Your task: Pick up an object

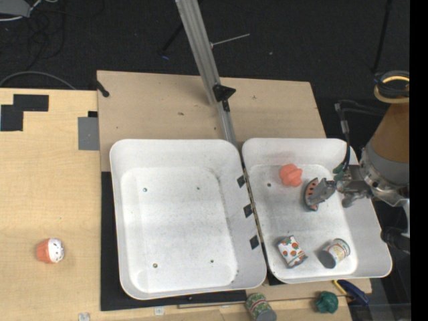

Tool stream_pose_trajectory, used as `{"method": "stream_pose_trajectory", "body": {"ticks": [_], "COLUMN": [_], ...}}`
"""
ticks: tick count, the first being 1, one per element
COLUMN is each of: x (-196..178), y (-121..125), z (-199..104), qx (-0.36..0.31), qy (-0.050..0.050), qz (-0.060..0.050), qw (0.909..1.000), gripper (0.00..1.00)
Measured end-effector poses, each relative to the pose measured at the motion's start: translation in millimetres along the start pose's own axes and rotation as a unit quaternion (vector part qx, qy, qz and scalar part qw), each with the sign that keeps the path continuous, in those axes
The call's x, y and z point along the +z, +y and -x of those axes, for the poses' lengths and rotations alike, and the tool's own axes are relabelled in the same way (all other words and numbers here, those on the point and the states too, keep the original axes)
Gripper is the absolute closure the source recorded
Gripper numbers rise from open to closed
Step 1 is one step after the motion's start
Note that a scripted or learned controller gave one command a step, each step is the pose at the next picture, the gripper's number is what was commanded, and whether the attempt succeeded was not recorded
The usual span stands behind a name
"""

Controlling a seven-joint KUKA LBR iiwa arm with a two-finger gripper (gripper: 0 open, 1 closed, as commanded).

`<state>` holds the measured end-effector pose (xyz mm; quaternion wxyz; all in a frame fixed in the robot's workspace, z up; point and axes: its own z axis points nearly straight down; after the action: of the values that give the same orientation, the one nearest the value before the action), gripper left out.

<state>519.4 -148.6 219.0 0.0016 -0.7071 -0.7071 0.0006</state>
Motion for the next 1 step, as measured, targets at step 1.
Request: {"method": "stream_pose_trajectory", "body": {"ticks": [1], "x": [-0.1], "y": [-0.1], "z": [0.6], "qx": [0.001], "qy": [0.0], "qz": [0.0], "qw": [1.0], "gripper": [0.0]}}
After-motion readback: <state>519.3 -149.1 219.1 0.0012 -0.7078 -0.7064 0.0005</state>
